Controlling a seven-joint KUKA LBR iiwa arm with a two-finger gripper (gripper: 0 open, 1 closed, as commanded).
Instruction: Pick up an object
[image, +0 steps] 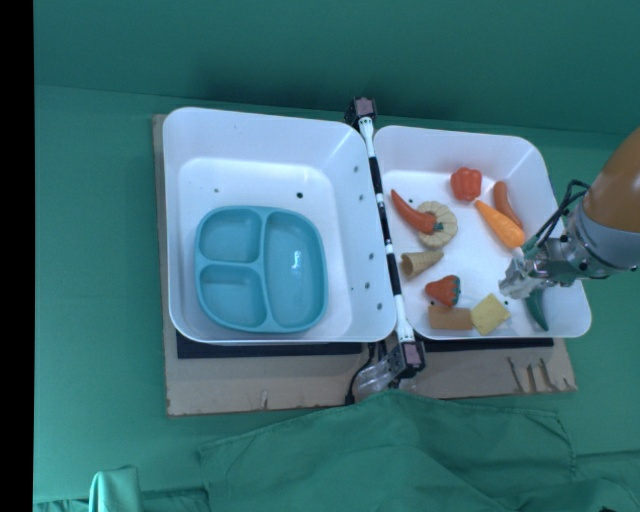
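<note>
The grey two-finger gripper (524, 279) hangs low over the right white bin's (520, 152) near right part, just beside a dark green pod-shaped toy (538, 309); whether it is wide or narrow I cannot tell. A yellow cheese-like wedge (490, 314) lies just to its left. A blue three-compartment plastic plate (261, 268) sits in the left white bin (250, 135).

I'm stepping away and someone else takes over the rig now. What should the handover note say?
Gripper: low over the right bin, near its right wall; nothing visibly between its fingers.
Nearest things: dark green piece just below it, yellow block to its left, orange carrot above.
Left bin holds the blue divided plate.
Done: arm is in among the toys.
Left: grasp one object and lift it.
</note>
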